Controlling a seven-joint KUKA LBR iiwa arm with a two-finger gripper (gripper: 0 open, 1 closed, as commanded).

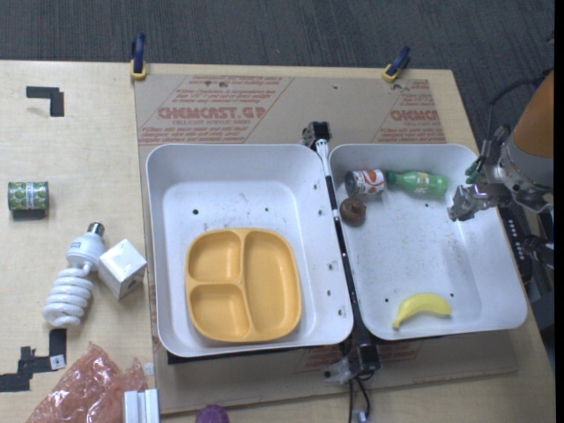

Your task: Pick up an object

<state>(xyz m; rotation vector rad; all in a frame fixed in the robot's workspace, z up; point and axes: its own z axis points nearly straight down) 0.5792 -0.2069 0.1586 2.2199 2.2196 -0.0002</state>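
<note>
Two fingers (462, 208) hang over the right edge of the right bin (493, 317); whether they are spread or pressed together cannot be told, and nothing shows between them. Just to their left lies a green bottle (417, 181), then a can (366, 182) and a brown puck (353, 211). Below and left of them lies a banana (420, 309). Further left, the left bin (167, 236) holds a yellow tray (243, 284).
</note>
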